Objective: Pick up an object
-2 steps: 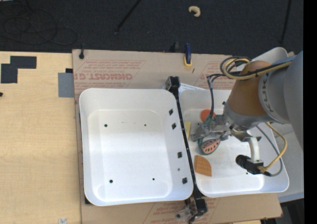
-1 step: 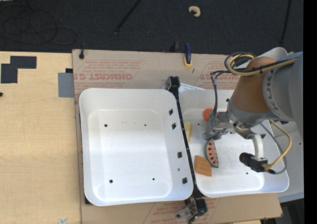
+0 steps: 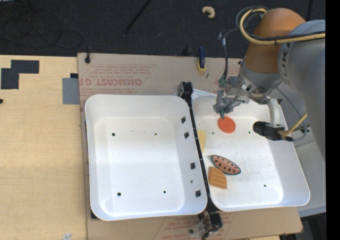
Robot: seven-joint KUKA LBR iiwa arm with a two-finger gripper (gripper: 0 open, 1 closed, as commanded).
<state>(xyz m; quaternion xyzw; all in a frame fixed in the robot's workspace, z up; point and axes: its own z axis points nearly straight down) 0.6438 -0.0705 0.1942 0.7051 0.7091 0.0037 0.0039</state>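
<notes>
The tool (image 3: 223,110) hangs low over the far end of the right bin (image 3: 287,180), just above and beside the red disc (image 3: 227,125), likely lined up to grab it, though whether it is apart or together I cannot tell.

Dark carpet floor (image 3: 106,10) with cables behind a pale wooden bench (image 3: 37,154).

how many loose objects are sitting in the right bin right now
4: an orange-red disc below the hand, a dark red-spotted oval, a tan waffle-like piece, a yellow piece by the divider. Others may be hidden.
</notes>
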